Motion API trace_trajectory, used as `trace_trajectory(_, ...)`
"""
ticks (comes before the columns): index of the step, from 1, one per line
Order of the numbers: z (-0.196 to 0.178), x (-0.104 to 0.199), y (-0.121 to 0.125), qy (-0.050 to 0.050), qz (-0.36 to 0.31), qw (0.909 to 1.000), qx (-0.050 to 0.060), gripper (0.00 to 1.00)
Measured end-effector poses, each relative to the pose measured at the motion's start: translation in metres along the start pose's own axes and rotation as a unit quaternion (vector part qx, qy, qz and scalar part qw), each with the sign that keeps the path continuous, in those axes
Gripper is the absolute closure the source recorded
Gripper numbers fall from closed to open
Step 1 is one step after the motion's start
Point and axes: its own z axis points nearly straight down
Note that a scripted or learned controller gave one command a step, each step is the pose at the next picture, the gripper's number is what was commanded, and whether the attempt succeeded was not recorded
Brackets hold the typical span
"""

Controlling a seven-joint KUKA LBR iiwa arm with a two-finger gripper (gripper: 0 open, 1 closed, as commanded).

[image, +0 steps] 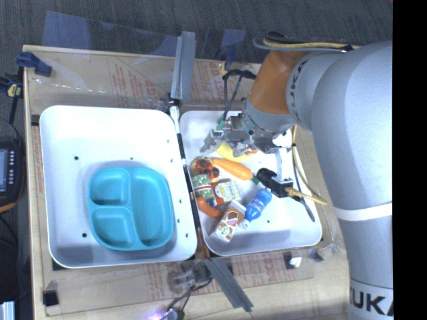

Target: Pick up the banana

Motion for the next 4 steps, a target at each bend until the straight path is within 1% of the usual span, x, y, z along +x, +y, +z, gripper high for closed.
trace_trajectory(1, 0.031, -0.043, 0.032, 0.005, -0.047, 0.9989, 0.003, 0.00)
trace_trajectory(2, 0.017, -0.047, 0.034, 0.001, -0.048, 0.9988, 0.001, 1.00)
trace_trajectory(3, 0.017, -0.047, 0.034, 0.001, -0.048, 0.9988, 0.001, 0.00)
trace_trajectory(4, 0.042, -0.056, 0.042, 0.001, -0.057, 0.9984, -0.002, 0.00)
